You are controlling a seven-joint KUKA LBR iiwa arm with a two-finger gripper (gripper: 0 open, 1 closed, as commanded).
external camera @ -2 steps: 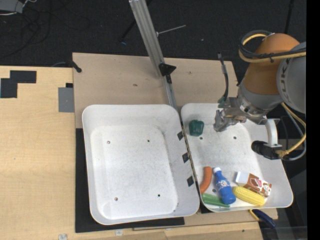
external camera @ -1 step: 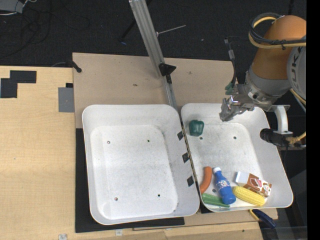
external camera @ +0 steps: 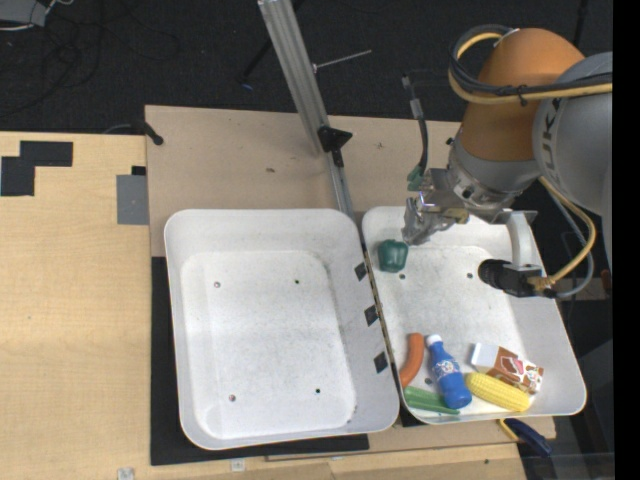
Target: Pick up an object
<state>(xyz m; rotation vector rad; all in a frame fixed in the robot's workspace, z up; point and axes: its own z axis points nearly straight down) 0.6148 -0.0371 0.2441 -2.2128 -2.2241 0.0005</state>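
Observation:
My gripper [external camera: 413,226] hangs over the far left corner of the right bin [external camera: 560,368], pointing down and to the left. A small green object [external camera: 391,256] lies on the bin floor just below and left of the gripper tip, close to the bin's left wall. I cannot tell whether the gripper touches it. At the bin's near end lie an orange carrot-like piece [external camera: 413,358], a blue bottle [external camera: 447,372], a green pod [external camera: 430,401], a yellow corn cob [external camera: 498,391], a brown-and-red packet [external camera: 517,370] and a small white block [external camera: 482,354].
The left bin [external camera: 200,238] sits beside the right one, sharing a divider with black clips [external camera: 370,313]. A slanted aluminium rail [external camera: 300,78] rises behind the bins. A black fitting on the arm [external camera: 505,276] overhangs the right bin's right side.

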